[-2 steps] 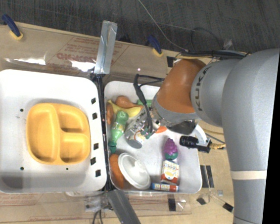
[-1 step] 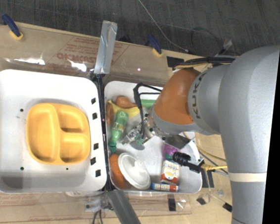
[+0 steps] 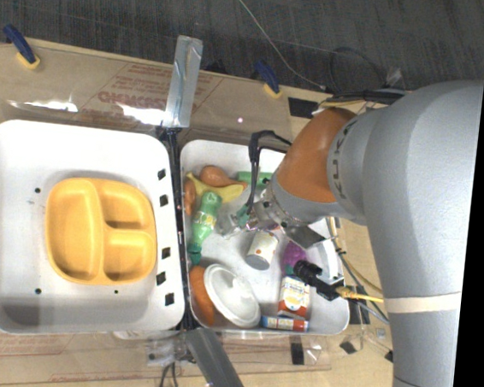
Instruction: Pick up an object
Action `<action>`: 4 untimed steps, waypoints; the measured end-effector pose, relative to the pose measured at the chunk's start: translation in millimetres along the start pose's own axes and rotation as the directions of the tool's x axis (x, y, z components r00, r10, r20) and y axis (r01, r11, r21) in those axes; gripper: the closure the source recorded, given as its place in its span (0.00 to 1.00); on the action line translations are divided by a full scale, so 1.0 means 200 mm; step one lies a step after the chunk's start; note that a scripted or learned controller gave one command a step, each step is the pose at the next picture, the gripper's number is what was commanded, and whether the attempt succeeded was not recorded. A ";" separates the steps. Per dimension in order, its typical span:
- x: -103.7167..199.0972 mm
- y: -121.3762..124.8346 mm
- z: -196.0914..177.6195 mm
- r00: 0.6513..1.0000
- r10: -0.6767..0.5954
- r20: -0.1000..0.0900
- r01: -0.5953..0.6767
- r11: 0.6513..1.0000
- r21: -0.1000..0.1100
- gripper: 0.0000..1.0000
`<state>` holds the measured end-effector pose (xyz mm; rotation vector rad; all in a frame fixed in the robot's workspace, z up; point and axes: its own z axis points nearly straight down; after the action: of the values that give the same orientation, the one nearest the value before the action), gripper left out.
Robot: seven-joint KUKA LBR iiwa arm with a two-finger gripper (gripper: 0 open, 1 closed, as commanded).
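Note:
The right bin (image 3: pixel 229 154) holds a heap of small objects. Among them are an orange piece (image 3: pixel 214 175), a green bottle (image 3: pixel 206 207), a white cup (image 3: pixel 262 251), a purple item (image 3: pixel 291 255) and a small bottle with an orange label (image 3: pixel 295 297). A white round lid (image 3: pixel 231 295) lies over an orange bowl (image 3: pixel 197 299) at the bin's front. My gripper (image 3: pixel 250 219) is down in the middle of this bin, just above the white cup and right of the green bottle. The wrist hides what lies beneath it.
The left bin (image 3: pixel 23 148) holds a yellow divided tray (image 3: pixel 101 229). The grey arm with its orange band (image 3: pixel 314 157) covers the right bin's far right part. A black cable (image 3: pixel 255 151) loops over the bin's back. Clamps and tape line the bench's rear edge.

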<state>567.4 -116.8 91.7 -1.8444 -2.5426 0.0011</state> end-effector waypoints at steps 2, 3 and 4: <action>-0.28 -0.27 0.00 0.958 0.288 0.000 -0.288 0.958 0.005 0.00; -0.23 -0.56 0.00 0.966 0.259 -0.002 -0.259 0.966 0.002 0.00; -0.23 -0.55 -0.05 0.967 0.254 -0.003 -0.254 0.967 0.001 1.00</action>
<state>477.3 -194.3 101.0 -2.1529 -2.2834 0.0000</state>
